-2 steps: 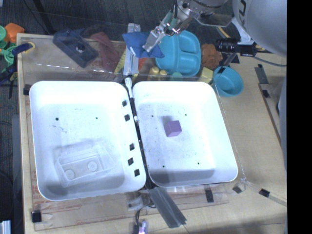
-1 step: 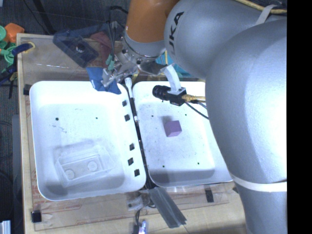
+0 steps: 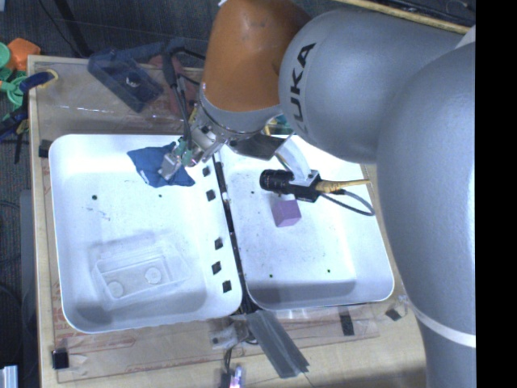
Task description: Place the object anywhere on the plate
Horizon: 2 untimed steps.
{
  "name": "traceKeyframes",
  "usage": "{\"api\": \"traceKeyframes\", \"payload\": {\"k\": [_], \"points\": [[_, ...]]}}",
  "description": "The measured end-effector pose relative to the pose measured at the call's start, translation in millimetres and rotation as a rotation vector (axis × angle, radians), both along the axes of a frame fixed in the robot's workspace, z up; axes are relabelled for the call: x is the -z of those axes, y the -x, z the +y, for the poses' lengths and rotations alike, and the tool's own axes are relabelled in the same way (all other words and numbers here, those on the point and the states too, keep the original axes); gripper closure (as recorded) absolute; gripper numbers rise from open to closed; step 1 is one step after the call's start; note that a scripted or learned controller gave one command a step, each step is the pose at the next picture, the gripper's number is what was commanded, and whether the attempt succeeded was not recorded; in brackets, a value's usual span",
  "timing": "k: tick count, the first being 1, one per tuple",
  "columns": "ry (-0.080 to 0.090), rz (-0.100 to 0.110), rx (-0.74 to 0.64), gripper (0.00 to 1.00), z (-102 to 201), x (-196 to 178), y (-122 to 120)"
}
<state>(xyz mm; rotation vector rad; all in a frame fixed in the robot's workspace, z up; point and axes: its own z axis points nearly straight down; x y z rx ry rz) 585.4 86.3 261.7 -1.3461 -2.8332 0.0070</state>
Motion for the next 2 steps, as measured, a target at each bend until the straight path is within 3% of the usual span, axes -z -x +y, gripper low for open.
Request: {"api": "traceKeyframes", "payload": {"k": [1, 2], "points": [[0.001, 0.001, -0.05, 1.0, 72.1, 74.7, -5.8], [0.0, -0.003, 0.012, 1.0, 26.6, 54.7, -49.2]]}}
